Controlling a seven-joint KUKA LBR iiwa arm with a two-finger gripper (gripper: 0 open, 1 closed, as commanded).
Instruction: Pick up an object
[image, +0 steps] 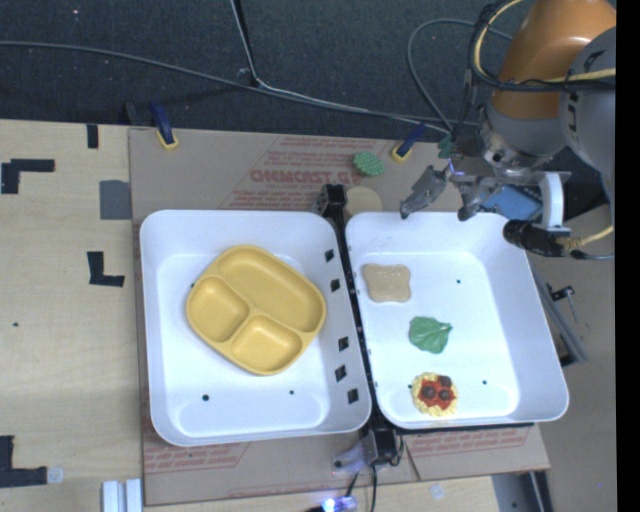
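**Gripper parked high over the right bin, nothing in it yet**

From my seat I see the gripper (442, 197) at the upper right of the frame, hanging above the far edge of the right bin (520, 300). Its two fingers stand spread apart with only air between them — no object is held. I read that height and spread as a ready posture: clear of the bin wall, free to drop on whatever is chosen.

The candidates lie in a loose column down the left half of that bin. Nearest the gripper is a tan toast-shaped piece (386, 283), below it a green leaf-like piece (430, 334), and toward the bottom of the frame a small yellow piece with red and dark spots (434, 394). All three lie flat and well apart, so each can be approached without nudging a neighbour.

The left bin (165, 330) holds a yellow divided tray (256, 309), set at a slant. A small green item (368, 162) sits on the cardboard above the bins, outside either one.

I judge the pick has not begun — the toast is the shortest reach.
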